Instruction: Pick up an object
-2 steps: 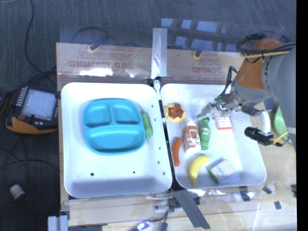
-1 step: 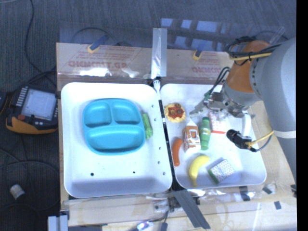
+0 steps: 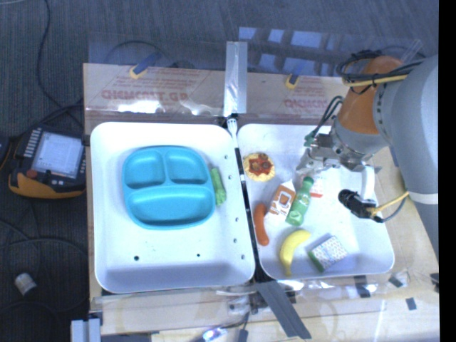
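My gripper [image 3: 314,164] hangs over the middle of the right bin [image 3: 279,135], just above the cap end of a green bottle [image 3: 301,202] that lies on the bin floor. An orange and white carton [image 3: 282,199] rests against the bottle's left side. A small toy pizza [image 3: 258,166] sits to the upper left of them. Along the bin's left wall lies an orange carrot [image 3: 261,226]. A yellow banana [image 3: 291,246] and a grey-green patterned block [image 3: 326,251] lie near the front.
The left bin [image 3: 171,258] holds a blue divided plate [image 3: 169,186] with a green pod [image 3: 218,185] at its right edge. A black cable fitting [image 3: 356,202] hangs off the arm over the right bin. An orange handheld unit [image 3: 46,164] lies on the floor, far left.
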Available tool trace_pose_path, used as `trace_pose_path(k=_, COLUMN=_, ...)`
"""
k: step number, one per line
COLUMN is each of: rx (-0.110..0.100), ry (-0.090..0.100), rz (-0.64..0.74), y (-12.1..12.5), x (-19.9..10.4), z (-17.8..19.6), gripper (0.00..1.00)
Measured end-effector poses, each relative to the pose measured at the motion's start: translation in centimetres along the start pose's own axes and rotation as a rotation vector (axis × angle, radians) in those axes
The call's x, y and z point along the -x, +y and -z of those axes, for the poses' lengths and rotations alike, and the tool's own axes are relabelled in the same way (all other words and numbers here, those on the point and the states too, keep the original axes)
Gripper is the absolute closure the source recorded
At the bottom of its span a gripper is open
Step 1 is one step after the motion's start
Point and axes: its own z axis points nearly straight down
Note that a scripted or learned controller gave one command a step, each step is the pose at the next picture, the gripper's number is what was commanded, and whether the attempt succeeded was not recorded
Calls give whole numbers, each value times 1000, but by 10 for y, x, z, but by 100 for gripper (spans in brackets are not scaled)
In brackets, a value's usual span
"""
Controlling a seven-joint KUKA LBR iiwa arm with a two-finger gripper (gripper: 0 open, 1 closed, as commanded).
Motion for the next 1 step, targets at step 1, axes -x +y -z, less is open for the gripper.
trace_pose_path(k=1, rx=-33, ry=12, rz=23, y=54, x=-18, z=105, gripper=100)
